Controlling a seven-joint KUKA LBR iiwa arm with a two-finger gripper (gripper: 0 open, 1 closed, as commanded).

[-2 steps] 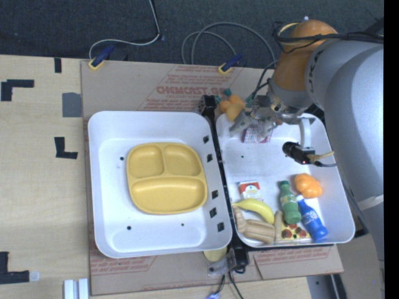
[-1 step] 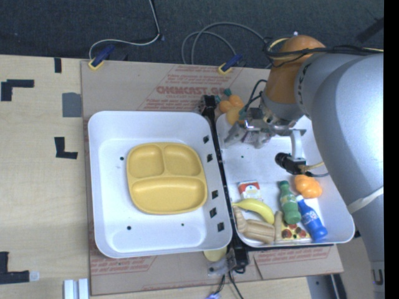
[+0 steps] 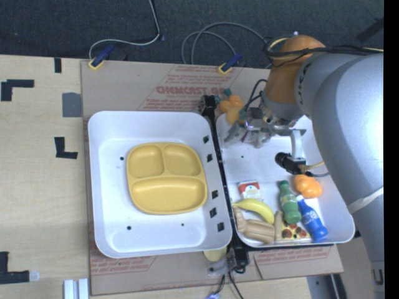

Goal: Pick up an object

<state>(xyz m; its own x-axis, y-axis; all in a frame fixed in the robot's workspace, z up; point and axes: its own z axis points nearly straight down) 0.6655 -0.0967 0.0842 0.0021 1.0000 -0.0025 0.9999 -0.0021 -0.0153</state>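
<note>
white plastic of the right bin [image 3: 324, 226] lies under my claw [image 3: 249, 132]; i cannot tell its state. banana [image 3: 257, 208] and green bottle [image 3: 288, 205] lie nearer the camera than my claw, well apart from it.

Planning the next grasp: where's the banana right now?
The banana lies in the right bin, toward its near edge, just below the small carton and left of the green bottle.

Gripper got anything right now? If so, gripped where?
Cannot tell. The gripper sits at the right bin's far-left corner near a yellow-orange object; no object visibly sits between its fingers.
</note>
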